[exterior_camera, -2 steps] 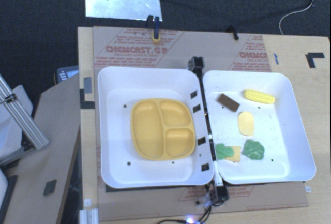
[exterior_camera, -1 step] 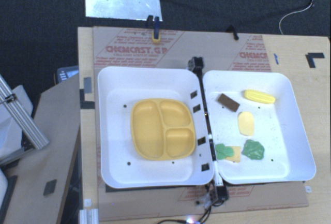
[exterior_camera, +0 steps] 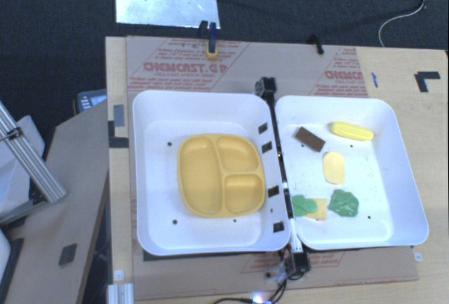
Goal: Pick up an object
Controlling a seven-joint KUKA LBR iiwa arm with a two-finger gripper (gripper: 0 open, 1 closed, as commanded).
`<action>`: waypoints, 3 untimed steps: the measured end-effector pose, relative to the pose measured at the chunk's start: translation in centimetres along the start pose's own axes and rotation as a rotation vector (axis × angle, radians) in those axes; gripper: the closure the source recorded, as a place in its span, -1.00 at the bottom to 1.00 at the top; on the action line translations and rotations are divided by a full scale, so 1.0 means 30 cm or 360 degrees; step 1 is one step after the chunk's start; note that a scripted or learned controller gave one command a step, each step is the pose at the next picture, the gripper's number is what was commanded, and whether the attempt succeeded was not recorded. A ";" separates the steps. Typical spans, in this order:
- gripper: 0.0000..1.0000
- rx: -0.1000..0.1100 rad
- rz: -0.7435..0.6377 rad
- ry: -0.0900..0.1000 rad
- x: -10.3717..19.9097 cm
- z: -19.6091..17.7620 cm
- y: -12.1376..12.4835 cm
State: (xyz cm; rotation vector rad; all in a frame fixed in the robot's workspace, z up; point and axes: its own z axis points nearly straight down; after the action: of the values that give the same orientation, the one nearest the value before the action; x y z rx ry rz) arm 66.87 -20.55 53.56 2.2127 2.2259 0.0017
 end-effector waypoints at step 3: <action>1.00 0.0000 0.0000 0.0000 0.001 0.001 0.000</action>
State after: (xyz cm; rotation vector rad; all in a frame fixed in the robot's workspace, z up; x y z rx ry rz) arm 66.87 -20.53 53.53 2.2126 2.2260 0.0010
